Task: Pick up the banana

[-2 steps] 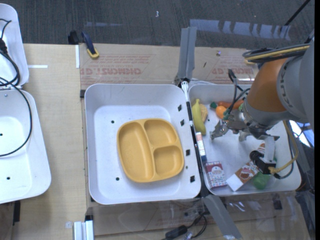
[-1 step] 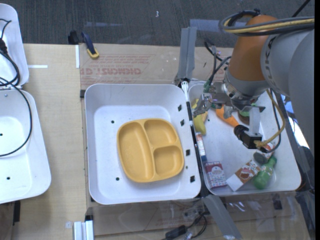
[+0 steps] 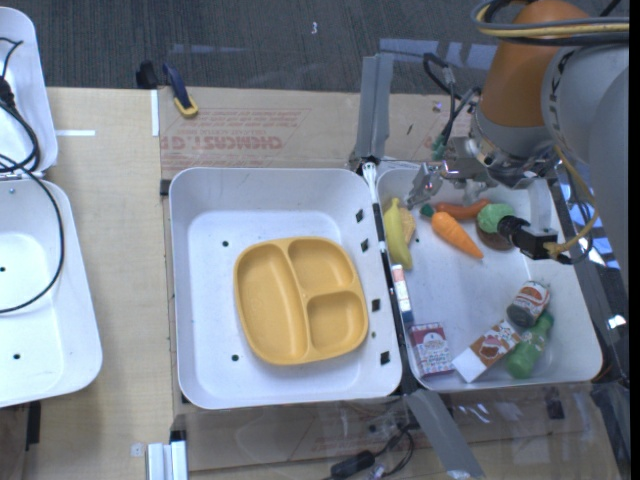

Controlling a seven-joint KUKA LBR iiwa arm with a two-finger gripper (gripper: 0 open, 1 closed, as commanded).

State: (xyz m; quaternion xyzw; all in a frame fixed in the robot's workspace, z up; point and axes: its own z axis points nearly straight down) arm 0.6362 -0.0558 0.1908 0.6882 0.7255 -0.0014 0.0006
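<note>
- Banana lies in the right bin, pressed against its 9 o'clock wall, long axis running roughly 12-to-6, near the bin's upper-left corner.
- My end effector hangs just past the banana's 12-to-1 o'clock end, low over the bin's top-left corner. Nothing sits between the tips. Spread or pressed together — I cannot tell, the metal parts blur into the clutter there.
- Step in hand, as I judge it: line up and descend on the banana. Not grasped yet.
- To do it well: shift toward 7 o'clock until I'm centred over the banana's middle, and turn the wrist so I close across the short width, not along the length.
- The wall is the catch — one tip must slide between banana and bin side, and that gap looks tight or nil. Nudging the fruit toward 3 o'clock first may be safer.
- Carrot lies near, at the banana's 3 o'clock, slanted; keep the far tip clear of it on the way down.
- Green item beyond the carrot sits partly under my wrist cables; what it is, I can't make out.
- Packets and bottles at the bin's 5 o'clock are well apart from the banana — no concern.
- Yellow divided plate in the left bin is not involved.
- Banana's wall-side face is hidden by the bin rim.
</note>
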